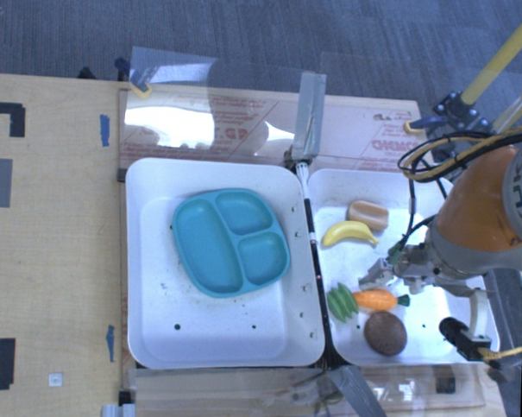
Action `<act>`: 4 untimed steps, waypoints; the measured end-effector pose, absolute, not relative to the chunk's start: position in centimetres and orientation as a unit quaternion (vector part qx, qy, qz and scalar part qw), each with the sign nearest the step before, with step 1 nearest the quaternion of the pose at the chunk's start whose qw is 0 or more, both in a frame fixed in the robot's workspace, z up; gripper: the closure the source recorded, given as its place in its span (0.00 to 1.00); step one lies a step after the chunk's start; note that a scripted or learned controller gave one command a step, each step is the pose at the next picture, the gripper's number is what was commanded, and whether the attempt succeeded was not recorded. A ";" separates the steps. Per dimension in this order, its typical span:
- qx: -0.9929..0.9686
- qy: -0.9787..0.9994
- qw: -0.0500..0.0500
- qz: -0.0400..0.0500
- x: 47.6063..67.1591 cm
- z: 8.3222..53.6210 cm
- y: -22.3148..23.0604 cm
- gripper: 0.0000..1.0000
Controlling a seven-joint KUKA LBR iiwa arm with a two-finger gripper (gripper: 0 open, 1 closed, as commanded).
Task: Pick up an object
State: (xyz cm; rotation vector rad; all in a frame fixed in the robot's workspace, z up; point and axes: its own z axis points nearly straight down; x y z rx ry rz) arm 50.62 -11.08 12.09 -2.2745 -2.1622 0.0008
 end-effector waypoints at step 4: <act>-0.749 -0.662 -0.002 -0.002 61.4 18.7 -7.7 1.00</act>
